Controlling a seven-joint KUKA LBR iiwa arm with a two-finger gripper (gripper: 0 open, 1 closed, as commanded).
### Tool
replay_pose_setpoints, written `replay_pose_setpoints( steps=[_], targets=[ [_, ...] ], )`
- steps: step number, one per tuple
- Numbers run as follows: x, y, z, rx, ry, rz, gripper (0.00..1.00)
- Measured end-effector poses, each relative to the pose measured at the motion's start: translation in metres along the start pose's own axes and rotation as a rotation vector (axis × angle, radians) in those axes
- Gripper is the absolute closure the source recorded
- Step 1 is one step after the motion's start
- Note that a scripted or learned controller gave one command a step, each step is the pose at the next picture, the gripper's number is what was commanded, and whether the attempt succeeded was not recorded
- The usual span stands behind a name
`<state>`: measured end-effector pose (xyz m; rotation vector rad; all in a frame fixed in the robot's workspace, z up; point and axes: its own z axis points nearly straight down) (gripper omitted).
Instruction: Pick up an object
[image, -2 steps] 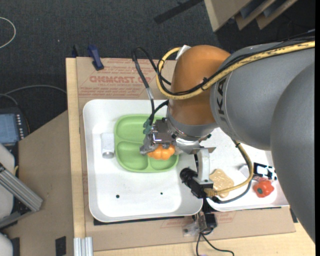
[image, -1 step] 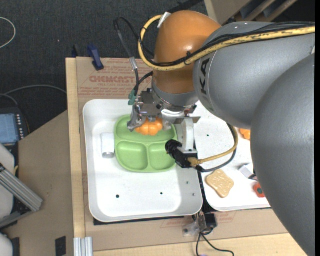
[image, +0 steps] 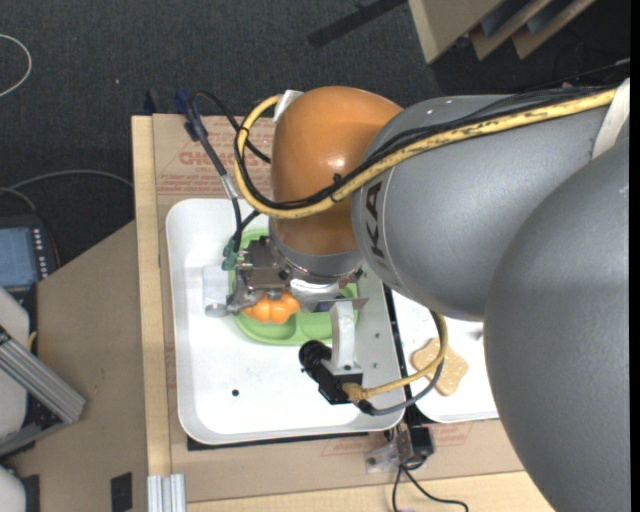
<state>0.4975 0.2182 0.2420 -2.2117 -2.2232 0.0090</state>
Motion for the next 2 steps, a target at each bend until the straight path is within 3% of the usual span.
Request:
replay_pose_setpoints(
  steps=[1,2],
  targets=[
    [-0.026,0.016,-0.087,-0.017,0.003,0.007,1.0],
    [-0.043,0.022,-0.092,-0.011,0.0,0.008,1.0]
  ],
)
